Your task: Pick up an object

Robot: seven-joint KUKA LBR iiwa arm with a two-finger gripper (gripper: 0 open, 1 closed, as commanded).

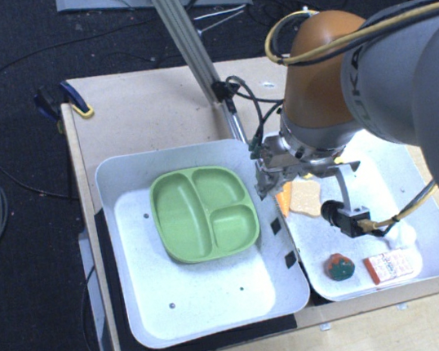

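In the right bin (419,180) lie a tan slice of toast (306,198) with an orange piece beside it, a small red-and-green round object (339,266), a red-and-white packet (392,265) and a small white object (402,236). My gripper (274,180) hangs low at the right bin's left edge, just left of the toast. The wrist hides its fingertips. A green divided plate (205,212) rests in the left bin (149,305).
A slanted metal pole (184,31) rises behind the bins. The grey arm with its orange band (322,38) covers the back of the right bin. Cables trail over the bench and floor. A blue-and-yellow clamp (75,101) sits at the bench's back left corner.
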